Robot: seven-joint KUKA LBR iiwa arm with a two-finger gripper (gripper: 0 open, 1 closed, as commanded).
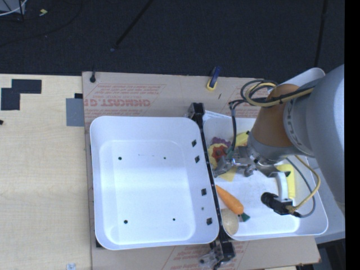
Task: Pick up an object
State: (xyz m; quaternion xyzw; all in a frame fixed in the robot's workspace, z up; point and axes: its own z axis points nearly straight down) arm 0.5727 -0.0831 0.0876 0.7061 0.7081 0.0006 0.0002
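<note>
Low in the right bin (315,226), close to its left wall: an orange carrot (229,200), lying aslant with its thick end toward the far left and its green-tipped end toward the near right. Touches nothing of the arm — rests bare on the white floor. Just nearside of it, a pale round object (229,223), pressed into the bin's near left corner.

Farther back along the same wall, a small heap of red and yellow pieces (218,149), with one more yellow piece (242,138) beyond it and a flat yellow scrap (228,175) between the heap and the carrot.

Down over that heap and scrap, the gripper (236,165) — metal parts low among the pieces, near the carrot yet apart from it. Open or closed: cannot tell from this angle, and cannot tell whether anything is caught in it. Behind it, the orange band (271,125) and the bulky grey arm (323,114), reaching in from the right with yellow and black cables (254,90) looped above the wrist. Off the wrist's near side, a black connector (274,202) hanging over the bin floor, with a yellow block (290,180) partly hidden behind the bracket there.

Left of all this, past the black divider (205,167), the left bin (97,179) — white, shallow, dotted with a few small holes. Under both bins, a cardboard sheet (129,94) with red print; at its far edge, a blue and yellow clamp (213,79). Beyond, the pale wooden tabletop (39,184), marked with a grey patch (73,111) and black shapes (21,91).
</note>
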